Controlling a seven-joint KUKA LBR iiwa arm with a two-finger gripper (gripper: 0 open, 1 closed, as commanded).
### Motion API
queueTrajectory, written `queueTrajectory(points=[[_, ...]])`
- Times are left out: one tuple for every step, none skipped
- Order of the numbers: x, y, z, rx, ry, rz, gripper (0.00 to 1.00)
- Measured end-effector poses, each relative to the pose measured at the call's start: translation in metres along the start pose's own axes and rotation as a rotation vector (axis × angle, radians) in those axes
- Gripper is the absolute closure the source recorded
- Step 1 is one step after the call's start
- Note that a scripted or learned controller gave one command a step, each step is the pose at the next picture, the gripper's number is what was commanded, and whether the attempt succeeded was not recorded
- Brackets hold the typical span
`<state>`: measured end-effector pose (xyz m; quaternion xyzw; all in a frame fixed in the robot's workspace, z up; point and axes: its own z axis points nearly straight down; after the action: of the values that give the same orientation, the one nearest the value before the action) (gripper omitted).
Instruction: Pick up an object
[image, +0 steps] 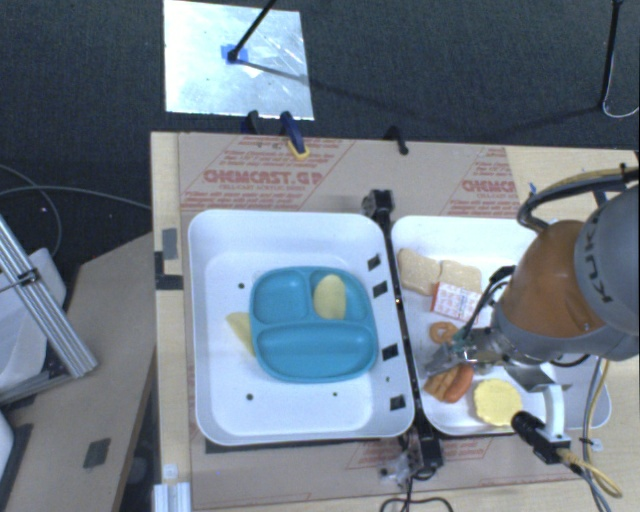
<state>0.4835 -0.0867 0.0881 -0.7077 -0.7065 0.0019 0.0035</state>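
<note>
My gripper (450, 352) hangs low in the right bin (420, 240), over its near left part. Its tips sit just above an orange hot-dog-like toy (449, 383), between that toy and a small orange ring (443, 331). I cannot see anything held between the tips. A round yellow disc (496, 402) lies to the right of the hot dog. Two tan bread slices (437, 270) and a red-and-white packet (455, 300) lie farther back. The arm's orange band (545, 285) covers the bin's right side.
The left bin (215, 300) holds a blue divided tray (312, 325) with a pale yellow egg-shaped toy (330, 296) in one compartment, and a yellow piece (240, 330) at the tray's left. A black divider (392, 300) runs between the bins. Cables trail at the near right.
</note>
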Motion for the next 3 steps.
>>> queueTrajectory(points=[[0.001, 0.004, -0.015, -0.011, -0.001, -0.003, 1.00], [-0.109, 0.045, -0.061, -0.018, -0.012, 0.004, 1.00], [-0.036, 0.001, -0.120, -0.011, -0.001, -0.009, 1.00]])
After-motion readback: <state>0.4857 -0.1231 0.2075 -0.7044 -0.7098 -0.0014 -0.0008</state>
